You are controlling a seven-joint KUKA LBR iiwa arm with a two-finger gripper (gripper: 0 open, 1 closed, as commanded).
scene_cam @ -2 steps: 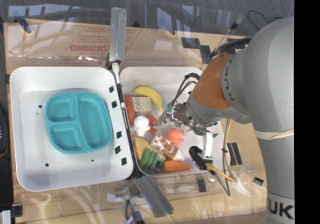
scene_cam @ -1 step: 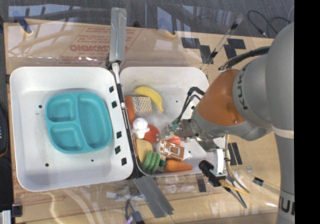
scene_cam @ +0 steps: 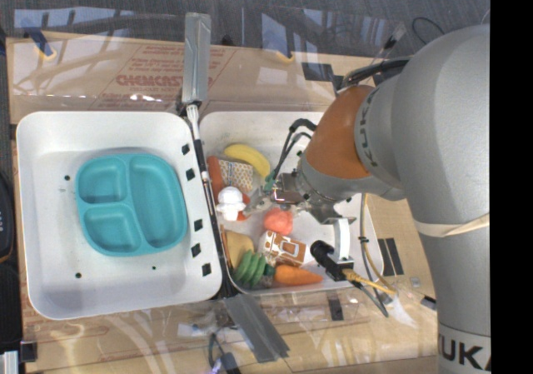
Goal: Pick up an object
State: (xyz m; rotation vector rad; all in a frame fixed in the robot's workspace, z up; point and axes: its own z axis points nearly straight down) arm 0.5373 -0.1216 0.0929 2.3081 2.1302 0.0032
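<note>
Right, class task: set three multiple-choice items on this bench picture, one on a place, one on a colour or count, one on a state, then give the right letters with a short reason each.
1. Where does the teal divided tray lie?
A. in the left bin
B. in the right bin
C. on the bench outside both bins

2. How many compartments has the tray?
A. two
B. three
C. five

3. How does the banana lie?
A. lifted above the bin
B. on the tray
C. in the right bin, at its far side

Answers:
1 A: the tray sits on the floor of the left bin.
2 B: two ridges split it into three wells.
3 C: the banana rests among the toy foods in the right bin, beyond the orange carrot and the red ball, beside the gripper.
</note>
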